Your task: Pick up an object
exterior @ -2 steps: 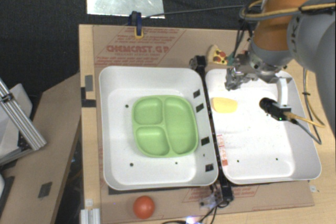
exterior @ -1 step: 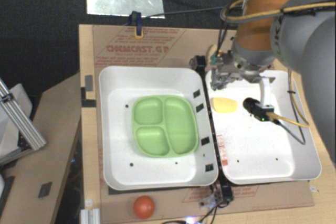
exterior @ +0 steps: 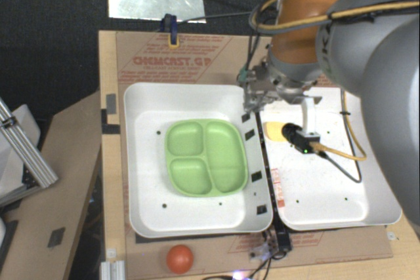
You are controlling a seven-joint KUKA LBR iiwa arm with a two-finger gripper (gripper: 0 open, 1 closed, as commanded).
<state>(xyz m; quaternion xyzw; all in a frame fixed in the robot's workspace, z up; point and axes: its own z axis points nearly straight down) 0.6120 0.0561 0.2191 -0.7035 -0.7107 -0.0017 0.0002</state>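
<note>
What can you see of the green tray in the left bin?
The green tray is a pale green, rounded-square plate that looks like plastic, divided by raised ridges into four compartments of unequal size. It lies flat and right side up, slightly rotated, near the middle of the left bin, resting on its floor. Its compartments hold nothing visible. Nothing but the bin floor touches it; the gripper hangs above the bins' shared edge, to its upper right.

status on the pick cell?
Hand low over right bin, near the divider. Yellow object partly hidden under it; no grasp visible. Green tray sits in left bin, untouched.
</note>
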